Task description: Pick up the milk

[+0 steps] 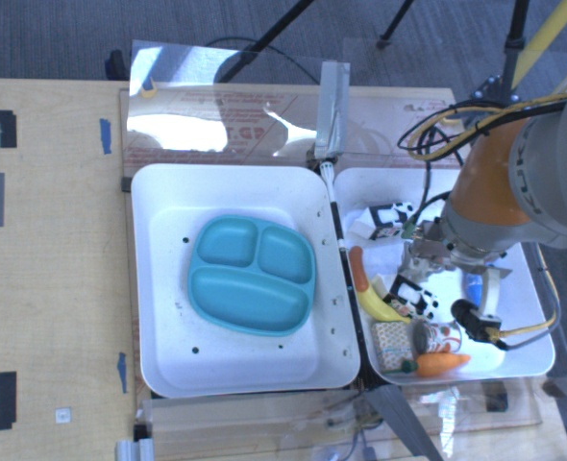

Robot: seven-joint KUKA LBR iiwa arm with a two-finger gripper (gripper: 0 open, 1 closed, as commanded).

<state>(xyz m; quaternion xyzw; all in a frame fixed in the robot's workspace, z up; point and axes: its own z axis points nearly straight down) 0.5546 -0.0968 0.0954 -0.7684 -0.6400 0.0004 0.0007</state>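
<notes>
The milk (390,218), a white carton with black cow patches, lies at the back left of the right bin (533,349). My gripper (414,282) hangs low over the middle of that bin, in front of the carton. The grey wrist and the orange band rise from it to the right. A second black-and-white patched bit (424,303) shows right under the gripper, next to the banana. Whether it is part of the milk or is touched by the gripper is hidden by the wrist.
The right bin also holds a red sausage (359,268), a yellow banana (379,304), a speckled box (391,340), a small can (421,335), a carrot (443,361) and a blue item (473,286). A teal divided plate (253,275) lies in the left bin (159,257).
</notes>
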